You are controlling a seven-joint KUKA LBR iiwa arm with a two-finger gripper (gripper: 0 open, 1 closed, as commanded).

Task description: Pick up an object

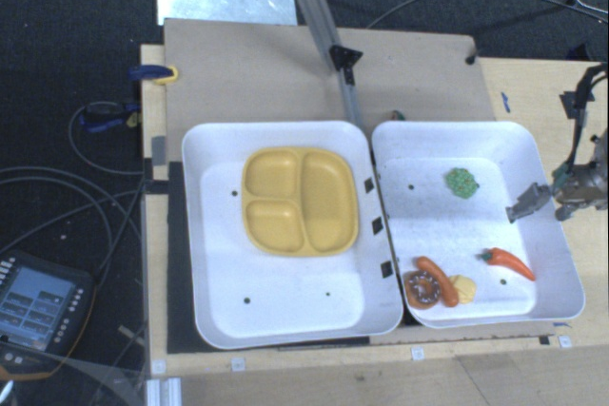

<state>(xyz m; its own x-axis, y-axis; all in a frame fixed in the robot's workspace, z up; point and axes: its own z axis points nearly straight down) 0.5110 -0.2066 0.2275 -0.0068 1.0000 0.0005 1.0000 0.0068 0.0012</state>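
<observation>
Camera view: looks down at a slant on a counter [257, 62] bearing two white bins side by side.
Left bin [205, 299]: holds a yellow tray [300, 201] with three compartments, lying flat in the bin's upper half.
Right bin [428, 157]: holds five small things.
Green lump [461, 183]: upper middle of the right bin, well apart from the rest.
Carrot [508, 262]: orange with a green tip, lower right of the right bin, lying at a slant.
Sausage [435, 278]: reddish, lower left part of the right bin, touching the donut.
Donut [420, 289]: brown ring with sprinkles, near the bin's lower edge.
Yellow piece [463, 289]: just right of the sausage, touching it.
Jaws [547, 201]: at the right edge of the frame, over the right bin's right rim, above and right of the carrot; whether open or closed, cannot tell. Nothing is seen between them.
Pole: grey, slants from top middle of the frame down to the gap between the bins.
</observation>
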